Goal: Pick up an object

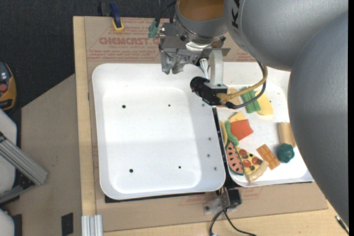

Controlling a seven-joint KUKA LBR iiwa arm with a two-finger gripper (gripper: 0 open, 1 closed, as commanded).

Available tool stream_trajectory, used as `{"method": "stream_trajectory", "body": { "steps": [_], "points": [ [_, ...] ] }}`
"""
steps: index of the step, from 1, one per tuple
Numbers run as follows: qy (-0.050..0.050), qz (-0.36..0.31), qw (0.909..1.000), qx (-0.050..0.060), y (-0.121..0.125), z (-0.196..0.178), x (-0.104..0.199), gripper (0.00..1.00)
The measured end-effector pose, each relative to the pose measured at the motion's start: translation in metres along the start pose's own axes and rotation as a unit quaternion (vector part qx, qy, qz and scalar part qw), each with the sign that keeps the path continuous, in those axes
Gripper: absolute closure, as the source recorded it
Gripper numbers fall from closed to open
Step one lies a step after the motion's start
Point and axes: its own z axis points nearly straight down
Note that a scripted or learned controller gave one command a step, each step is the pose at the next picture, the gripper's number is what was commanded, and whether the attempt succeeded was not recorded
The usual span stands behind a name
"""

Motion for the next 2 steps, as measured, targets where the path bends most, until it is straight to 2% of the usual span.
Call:
{"method": "stream_trajectory", "body": {
  "steps": [1,2],
  "points": [
    [0.001,0.000,1.0000,0.005,-0.045,0.013,0.032,1.00],
    [0.004,0.000,1.0000,-0.006,-0.036,-0.106,0.056,1.00]
  ]
}}
